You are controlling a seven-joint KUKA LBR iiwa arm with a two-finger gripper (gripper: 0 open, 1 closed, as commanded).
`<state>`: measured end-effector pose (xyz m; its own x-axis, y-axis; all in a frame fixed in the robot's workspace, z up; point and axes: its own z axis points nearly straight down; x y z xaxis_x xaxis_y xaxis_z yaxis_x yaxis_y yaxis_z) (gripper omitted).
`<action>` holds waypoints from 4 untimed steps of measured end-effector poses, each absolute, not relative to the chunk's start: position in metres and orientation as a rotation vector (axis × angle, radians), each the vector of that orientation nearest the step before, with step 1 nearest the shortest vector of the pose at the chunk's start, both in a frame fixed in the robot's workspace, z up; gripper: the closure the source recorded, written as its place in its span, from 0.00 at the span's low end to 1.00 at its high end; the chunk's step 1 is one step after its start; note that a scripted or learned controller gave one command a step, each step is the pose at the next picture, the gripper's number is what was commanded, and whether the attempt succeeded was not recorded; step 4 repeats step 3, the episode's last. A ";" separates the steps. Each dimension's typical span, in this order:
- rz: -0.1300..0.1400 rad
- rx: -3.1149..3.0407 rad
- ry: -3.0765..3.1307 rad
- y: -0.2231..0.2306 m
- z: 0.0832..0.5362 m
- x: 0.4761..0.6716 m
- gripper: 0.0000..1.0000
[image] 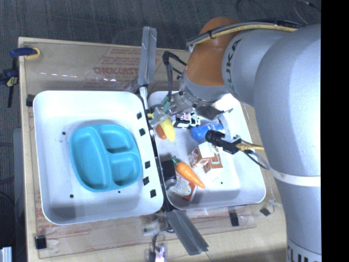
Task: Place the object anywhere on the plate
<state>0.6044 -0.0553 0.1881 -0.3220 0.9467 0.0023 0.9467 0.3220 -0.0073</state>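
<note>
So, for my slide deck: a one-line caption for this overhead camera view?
KUKA arm's gripper reaches into the right bin of toy food, beside the blue plate in the left bin.

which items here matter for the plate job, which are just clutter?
Job:
plate, blue, in left bin
gripper, low in right bin
yellow item just below the gripper, likely the pick target

Lying about:
carrot
brown carton
blue item
packet

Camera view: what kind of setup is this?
Likely a lab pick-and-place test bench: two white bins side by side, a blue sectioned plate in the left one, toy food like a carrot in the right, under the arm.
</note>
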 end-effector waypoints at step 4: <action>0.012 -1.791 -2.572 0.032 0.187 0.577 0.00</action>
